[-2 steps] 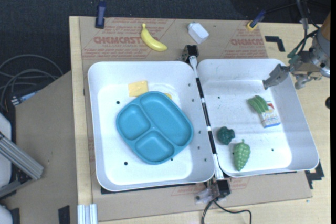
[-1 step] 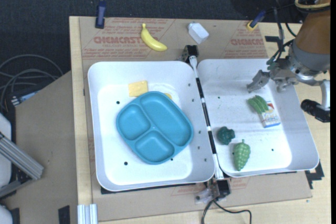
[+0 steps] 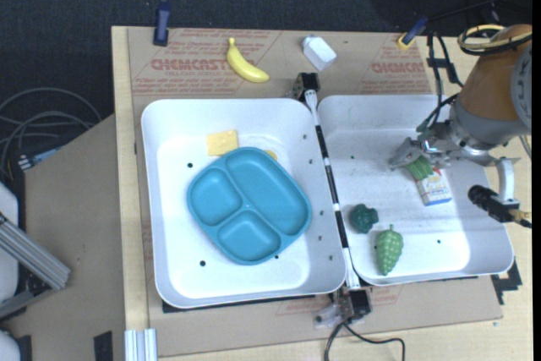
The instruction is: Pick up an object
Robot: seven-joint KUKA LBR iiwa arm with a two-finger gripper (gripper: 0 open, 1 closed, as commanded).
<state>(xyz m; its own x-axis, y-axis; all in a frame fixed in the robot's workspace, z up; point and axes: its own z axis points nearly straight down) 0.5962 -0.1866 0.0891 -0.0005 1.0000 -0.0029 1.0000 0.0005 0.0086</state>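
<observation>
My gripper [image 3: 417, 153] hangs over the back middle of the right bin [image 3: 482, 262]. Right under its tip lies a small white carton with a green end [image 3: 431, 183], and its green end touches or sits just beneath the tip. Nearer the front of that bin are a dark green lump [image 3: 363, 218] and a pale green bunch of grapes [image 3: 388, 248]. In the left bin [image 3: 165, 182] a blue divided plate [image 3: 247, 204] lies flat, with a yellow block [image 3: 222, 142] behind it.
On the board behind the bins lie a banana [image 3: 246, 64], a white block [image 3: 319, 52], a blue clip [image 3: 161, 22] and a blue-and-yellow clip [image 3: 412, 34]. The ridge between the bins [image 3: 331, 190] runs front to back.
</observation>
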